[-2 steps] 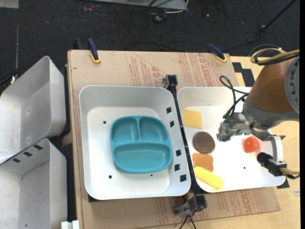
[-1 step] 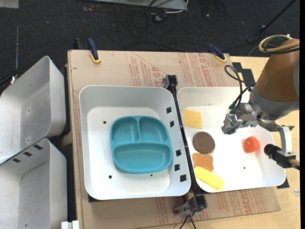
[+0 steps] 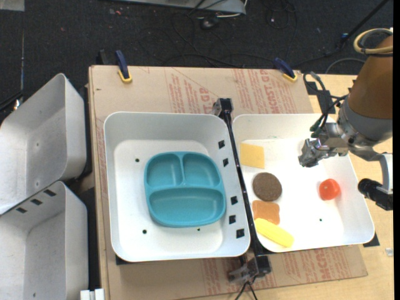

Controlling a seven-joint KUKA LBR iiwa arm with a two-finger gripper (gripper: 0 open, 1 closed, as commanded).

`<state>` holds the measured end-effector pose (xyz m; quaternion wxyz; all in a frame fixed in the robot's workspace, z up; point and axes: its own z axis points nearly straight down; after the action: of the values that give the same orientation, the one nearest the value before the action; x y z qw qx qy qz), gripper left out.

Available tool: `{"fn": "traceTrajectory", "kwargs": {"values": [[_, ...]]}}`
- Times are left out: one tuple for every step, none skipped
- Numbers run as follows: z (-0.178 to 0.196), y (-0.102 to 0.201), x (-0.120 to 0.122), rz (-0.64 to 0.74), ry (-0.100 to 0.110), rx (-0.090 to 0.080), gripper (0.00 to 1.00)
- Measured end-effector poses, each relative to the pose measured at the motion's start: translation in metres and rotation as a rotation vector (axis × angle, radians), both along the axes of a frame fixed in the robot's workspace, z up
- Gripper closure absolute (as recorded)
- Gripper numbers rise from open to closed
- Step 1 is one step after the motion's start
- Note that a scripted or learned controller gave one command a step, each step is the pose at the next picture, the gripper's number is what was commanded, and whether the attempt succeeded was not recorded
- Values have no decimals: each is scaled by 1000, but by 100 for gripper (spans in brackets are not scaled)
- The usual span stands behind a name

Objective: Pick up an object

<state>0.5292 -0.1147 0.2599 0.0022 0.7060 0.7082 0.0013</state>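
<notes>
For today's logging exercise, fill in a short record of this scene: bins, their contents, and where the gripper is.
left bin: teal divided tray
right bin: yellow square slice, brown round patty, orange piece, yellow oblong piece, red ball-like object
gripper: over right bin, above its upper middle
held object: none seen

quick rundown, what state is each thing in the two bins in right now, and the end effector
teal tray: flat in left bin, compartments bare
yellow square: flat in right bin
brown disc: flat, free
orange piece: flat, touching the yellow piece
yellow piece: flat near the front wall
red ball: loose, ungripped
end effector: above the right bin floor, holding nothing seen
</notes>
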Motion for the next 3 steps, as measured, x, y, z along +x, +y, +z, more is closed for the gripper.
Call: {"fn": "traceTrajectory", "kwargs": {"values": [[-14,55,22,4,4,1,100],[-17,106,51,4,2,2,100],[-13,150,73,4,2,2,100]]}}
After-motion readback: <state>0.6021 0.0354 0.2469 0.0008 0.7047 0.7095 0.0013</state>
